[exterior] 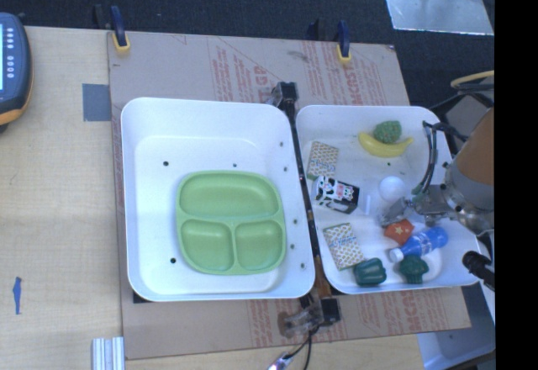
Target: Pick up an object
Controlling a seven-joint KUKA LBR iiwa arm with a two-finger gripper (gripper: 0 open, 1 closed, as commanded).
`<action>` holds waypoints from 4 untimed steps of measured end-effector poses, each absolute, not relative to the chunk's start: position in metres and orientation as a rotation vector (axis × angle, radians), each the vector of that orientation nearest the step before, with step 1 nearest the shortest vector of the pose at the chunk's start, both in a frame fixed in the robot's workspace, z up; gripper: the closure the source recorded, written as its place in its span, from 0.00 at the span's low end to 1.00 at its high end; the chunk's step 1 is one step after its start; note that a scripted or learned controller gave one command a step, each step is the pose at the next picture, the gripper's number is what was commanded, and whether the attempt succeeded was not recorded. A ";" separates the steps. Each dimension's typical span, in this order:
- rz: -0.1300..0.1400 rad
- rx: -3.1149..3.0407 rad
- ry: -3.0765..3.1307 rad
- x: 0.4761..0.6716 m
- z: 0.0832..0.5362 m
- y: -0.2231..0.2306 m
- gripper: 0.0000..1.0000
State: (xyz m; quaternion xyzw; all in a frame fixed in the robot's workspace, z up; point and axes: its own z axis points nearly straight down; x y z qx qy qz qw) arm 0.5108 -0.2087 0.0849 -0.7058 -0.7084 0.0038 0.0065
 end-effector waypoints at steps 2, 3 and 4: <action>-0.004 -2.218 -2.233 0.660 0.104 -0.180 0.00; 0.009 -2.215 -2.217 0.571 0.129 -0.160 0.00; 0.008 -2.212 -2.221 0.515 0.139 -0.157 0.00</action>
